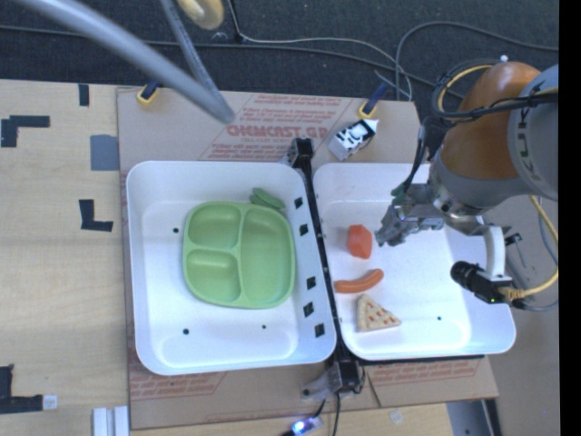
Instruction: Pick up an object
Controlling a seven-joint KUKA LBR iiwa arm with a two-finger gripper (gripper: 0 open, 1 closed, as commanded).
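Note:
In the right bin [472,334] lie a small red-orange block [360,241], an orange sausage [359,282] and a tan waffle wedge [375,316]. My gripper [392,231] hangs over the right bin, just to the right of the red-orange block and slightly above it in the view. I see nothing held between its fingers. The grey arm with its orange band [486,121] comes in from the right.
The left bin [145,243] holds a green divided plate [241,253] with a small green piece [267,199] at its top edge. A black divider [313,243] separates the bins. Cables and a black-white clip [352,136] lie beyond the bins.

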